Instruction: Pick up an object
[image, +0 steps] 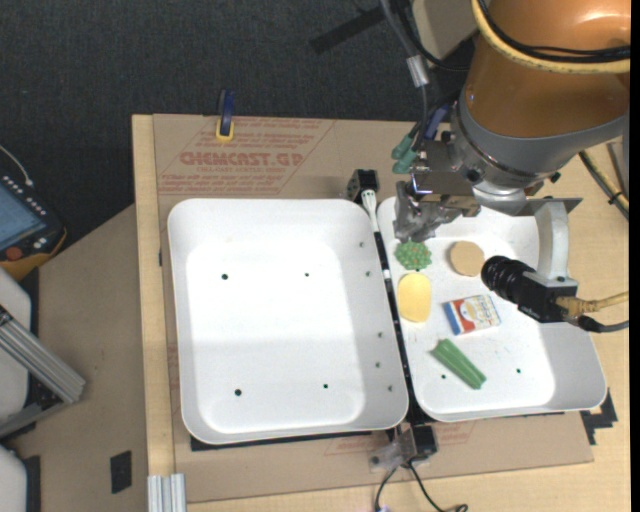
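The hand (415, 228) hovers right over the green broccoli-like piece (412, 255); whether it's released or clenched, I cannot tell. The yellow piece (415, 297) just beyond could get knocked, spoiling the grasp.

The arm's orange band (560, 60) is running off the top and right edges, its bulk is covering the right bin's (520, 395) far corner, and the gripper (415, 228) is hiding part of the green piece (413, 256).

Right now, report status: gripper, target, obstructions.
Gripper low over green bumpy piece, right bin. Nothing seen held. Yellow piece close beside target.
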